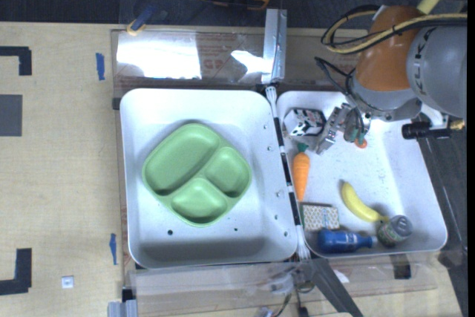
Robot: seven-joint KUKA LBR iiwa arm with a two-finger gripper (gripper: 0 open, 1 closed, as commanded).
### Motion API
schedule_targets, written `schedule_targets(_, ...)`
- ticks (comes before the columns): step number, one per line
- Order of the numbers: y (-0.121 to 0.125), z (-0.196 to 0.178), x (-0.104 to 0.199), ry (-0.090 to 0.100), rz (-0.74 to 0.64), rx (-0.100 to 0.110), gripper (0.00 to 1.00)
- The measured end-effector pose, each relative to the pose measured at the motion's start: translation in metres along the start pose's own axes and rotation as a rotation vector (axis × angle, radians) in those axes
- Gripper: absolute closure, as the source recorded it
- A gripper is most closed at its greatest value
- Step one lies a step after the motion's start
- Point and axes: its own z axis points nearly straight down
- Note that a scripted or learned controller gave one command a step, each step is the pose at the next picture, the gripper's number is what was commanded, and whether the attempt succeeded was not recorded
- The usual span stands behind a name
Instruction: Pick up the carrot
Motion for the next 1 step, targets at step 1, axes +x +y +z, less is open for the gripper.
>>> schedule_targets(1,-0.0163,0.0014,-0.0106,0.002,0.091,-0.014,1.0)
